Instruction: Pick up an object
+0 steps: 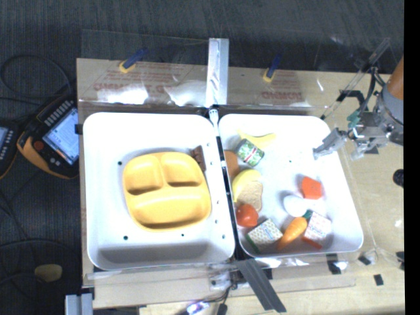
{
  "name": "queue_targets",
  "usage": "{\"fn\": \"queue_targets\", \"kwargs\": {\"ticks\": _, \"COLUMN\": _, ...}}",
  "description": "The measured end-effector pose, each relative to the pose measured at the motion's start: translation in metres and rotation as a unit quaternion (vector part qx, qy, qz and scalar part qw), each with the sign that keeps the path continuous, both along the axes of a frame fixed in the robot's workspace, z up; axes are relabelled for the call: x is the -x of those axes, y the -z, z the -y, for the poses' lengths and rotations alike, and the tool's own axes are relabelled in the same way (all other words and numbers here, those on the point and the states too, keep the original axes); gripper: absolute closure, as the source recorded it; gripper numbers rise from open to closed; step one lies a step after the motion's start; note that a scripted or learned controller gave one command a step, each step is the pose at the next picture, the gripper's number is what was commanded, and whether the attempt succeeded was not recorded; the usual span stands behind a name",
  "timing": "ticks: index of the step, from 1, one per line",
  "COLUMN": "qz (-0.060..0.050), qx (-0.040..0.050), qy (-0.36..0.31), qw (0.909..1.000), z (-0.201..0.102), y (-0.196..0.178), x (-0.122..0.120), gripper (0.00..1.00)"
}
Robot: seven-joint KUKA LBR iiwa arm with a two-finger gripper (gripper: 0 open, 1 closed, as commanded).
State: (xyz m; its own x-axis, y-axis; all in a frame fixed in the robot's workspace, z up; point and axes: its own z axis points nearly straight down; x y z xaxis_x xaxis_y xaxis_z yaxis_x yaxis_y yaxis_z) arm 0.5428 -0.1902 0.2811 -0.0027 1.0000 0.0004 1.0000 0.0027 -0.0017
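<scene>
Toy carrot [293, 230] lies in the right bin [348, 202]; claw [341, 143] hovers above its far-right rim, fingers spread wide, holding nothing.

Reaches in from the right edge, grey wrist with an orange band just showing at the upper right. Gripper [341, 143] held low and slanted toward the left. Jaws spread apart, nothing between them.

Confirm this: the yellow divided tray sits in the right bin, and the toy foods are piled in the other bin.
Not quite. The camera view shows the yellow divided tray in the left bin, not the right. The toy foods, such as the carrot, are in the right bin.
</scene>
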Motion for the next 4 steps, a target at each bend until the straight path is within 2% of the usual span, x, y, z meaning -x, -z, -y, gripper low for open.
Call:
{"fn": "queue_targets", "kwargs": {"ticks": 1, "qz": 0.000, "qx": -0.0005, "qy": -0.053, "qw": 0.9986, "z": 0.012, "y": 0.116, "x": 0.031, "gripper": 0.00}}
{"fn": "queue_targets", "kwargs": {"ticks": 2, "qz": 0.004, "qx": -0.0034, "qy": -0.074, "qw": 0.9973, "z": 0.023, "y": 0.185, "x": -0.004, "gripper": 0.00}}
{"fn": "queue_targets", "kwargs": {"ticks": 3, "qz": 0.002, "qx": -0.0023, "qy": -0.073, "qw": 0.9973, "z": 0.024, "y": 0.177, "x": -0.003, "gripper": 1.00}}
{"fn": "queue_targets", "kwargs": {"ticks": 4, "qz": 0.000, "qx": 0.0002, "qy": 0.045, "qw": 0.9990, "z": -0.031, "y": 0.089, "x": -0.003, "gripper": 1.00}}
